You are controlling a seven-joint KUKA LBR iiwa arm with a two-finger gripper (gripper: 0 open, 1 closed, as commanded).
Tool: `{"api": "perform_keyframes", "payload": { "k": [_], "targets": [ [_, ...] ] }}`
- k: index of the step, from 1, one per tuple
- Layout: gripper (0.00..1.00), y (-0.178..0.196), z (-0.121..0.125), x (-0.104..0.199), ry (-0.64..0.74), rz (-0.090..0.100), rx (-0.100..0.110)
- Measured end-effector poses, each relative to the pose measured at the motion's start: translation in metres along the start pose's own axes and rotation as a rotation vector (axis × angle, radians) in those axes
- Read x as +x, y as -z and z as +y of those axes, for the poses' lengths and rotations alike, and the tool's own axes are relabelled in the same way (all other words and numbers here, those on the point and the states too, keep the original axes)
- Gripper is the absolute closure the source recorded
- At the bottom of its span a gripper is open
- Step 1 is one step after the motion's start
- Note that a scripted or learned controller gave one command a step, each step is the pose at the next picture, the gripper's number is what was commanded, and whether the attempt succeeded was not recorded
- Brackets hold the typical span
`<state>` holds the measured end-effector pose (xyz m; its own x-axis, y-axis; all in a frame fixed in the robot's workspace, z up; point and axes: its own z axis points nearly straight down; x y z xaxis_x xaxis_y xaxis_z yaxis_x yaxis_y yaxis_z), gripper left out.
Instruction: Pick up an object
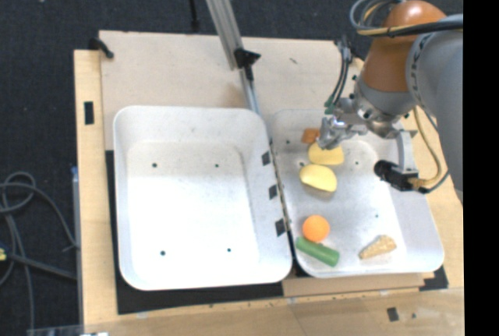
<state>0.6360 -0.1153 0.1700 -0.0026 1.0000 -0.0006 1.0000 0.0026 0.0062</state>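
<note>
Yellow and rounded, two pieces of toy food (320,177) lie in the right bin (405,241), one just above the other and touching or nearly so; the upper piece (327,156) sits near the bin's far wall and the lower, larger one is toward the bin's middle. The gripper (330,132) is directly over the upper yellow piece, its tip at or just above that piece's top edge. Whether the tip touches it cannot be told, and the state of the end effector cannot be told either, since the tool is seen from above and blurs into the piece beneath. A small orange-brown object (310,136) lies just left of the gripper, against the far wall. Nearer the front of the same bin rests an orange ball (316,228), and just below it, touching it, a green cylinder (317,252) lies at a slant by the front left corner. A tan wedge (377,247) sits apart from them toward the front right. The left bin (132,132) stands beside the right one, their walls meeting. The grey arm (413,61) with its orange band comes in from the right.
</note>
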Motion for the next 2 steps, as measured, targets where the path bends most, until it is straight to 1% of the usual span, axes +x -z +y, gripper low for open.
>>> {"api": "perform_keyframes", "payload": {
  "k": [1,2],
  "targets": [
    [1.0,0.046,-0.004,-0.003,-0.001,-0.001,0.0],
    [1.0,0.1,-0.003,-0.004,0.002,-0.001,-0.002]
  ]
}}
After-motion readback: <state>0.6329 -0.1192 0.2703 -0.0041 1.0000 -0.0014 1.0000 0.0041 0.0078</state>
